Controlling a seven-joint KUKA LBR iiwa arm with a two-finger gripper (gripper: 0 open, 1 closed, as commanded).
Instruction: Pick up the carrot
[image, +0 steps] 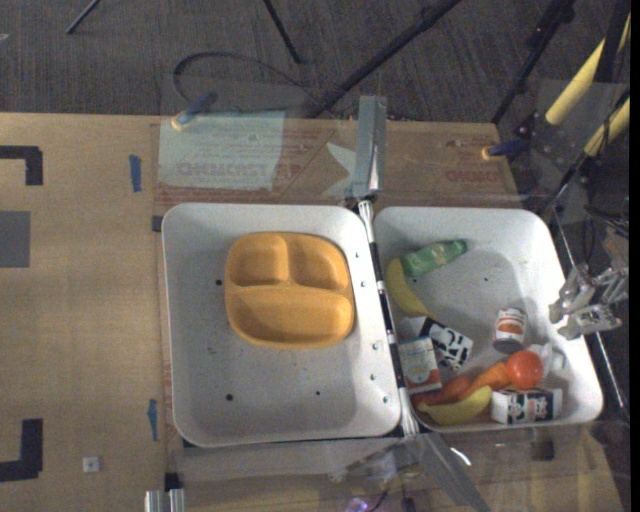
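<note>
Barely started, honestly. Carrot (484, 378) still lying in the right bin (546, 232) toward its near edge, wedged among clutter: touching a yellow banana (458, 408) on the near side, a milk carton (527, 404) just beside, an orange ball (524, 369) right at its thick end. Gripper (586, 303) hanging over that bin's right rim, well apart from the carrot, nothing between the fingers; can't tell if spread or closed, too blurry. Left bin (190, 330) just carrying an orange divided plate (290, 290). Everything left to do: reach over, line up along the carrot, close, lift. Tight spot though, probably easy to snag the banana or ball instead.
</note>
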